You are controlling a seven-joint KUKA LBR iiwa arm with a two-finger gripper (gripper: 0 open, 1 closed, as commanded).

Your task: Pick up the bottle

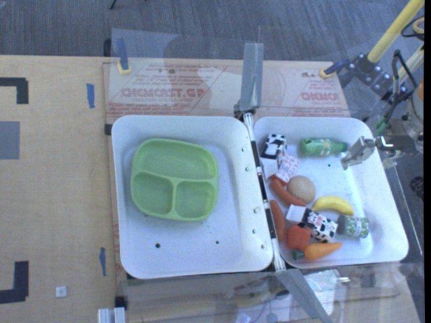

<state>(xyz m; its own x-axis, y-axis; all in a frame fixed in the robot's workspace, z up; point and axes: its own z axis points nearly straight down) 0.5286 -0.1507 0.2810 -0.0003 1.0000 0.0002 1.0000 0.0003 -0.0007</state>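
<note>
The bottle (pixel 322 147) is green with a lighter label and lies on its side near the back wall of the right bin (pixel 394 207). My gripper (pixel 357 153) hangs just to the right of the bottle's right end, low over the bin's back right part. Nothing shows in its grasp, and a small gap separates it from the bottle. The arm comes in from the right edge.
Left of the bottle stands a cow-patterned carton (pixel 273 145). Toward the front lie a tan egg (pixel 301 188), carrots (pixel 286 192), a banana (pixel 333 204), a small can (pixel 355 227) and a red vegetable (pixel 298 237). The left bin (pixel 135 254) holds a green divided plate (pixel 175 179).
</note>
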